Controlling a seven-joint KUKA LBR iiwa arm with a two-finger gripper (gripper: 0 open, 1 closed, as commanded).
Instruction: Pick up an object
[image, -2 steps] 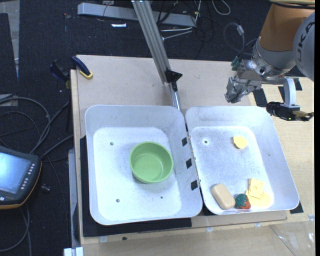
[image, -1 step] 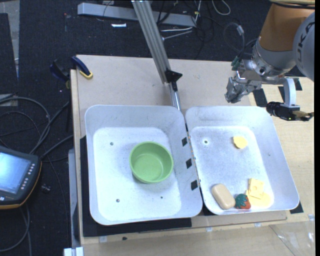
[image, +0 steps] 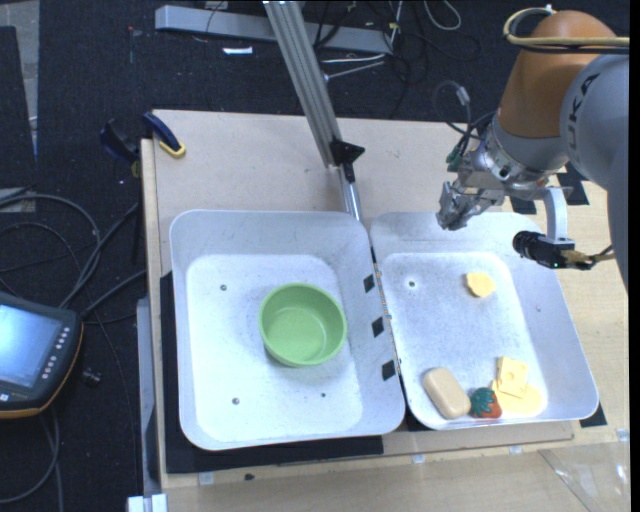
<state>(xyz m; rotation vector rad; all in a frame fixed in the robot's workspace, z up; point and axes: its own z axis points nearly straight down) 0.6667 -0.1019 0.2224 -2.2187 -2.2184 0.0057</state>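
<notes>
In the left bin (image: 200, 250) stands a green bowl (image: 302, 325), upright near the middle. The right bin (image: 560, 330) holds a small yellow piece (image: 481, 285) in its upper part. At its near edge lie a tan oblong object (image: 446, 391), a small red and green object (image: 485, 402) and a pale yellow flat piece (image: 516, 385), close together. My gripper (image: 456, 216) hangs above the far edge of the right bin, left of and beyond the small yellow piece. Nothing shows between its fingers.
A slanted metal pole (image: 312, 90) rises from the bench behind the two bins. A blue and yellow clamp (image: 165, 136) sits at the bench's far left corner. A tablet-like pendant (image: 30, 350) lies left of the bench. Cables run across the dark floor behind.
</notes>
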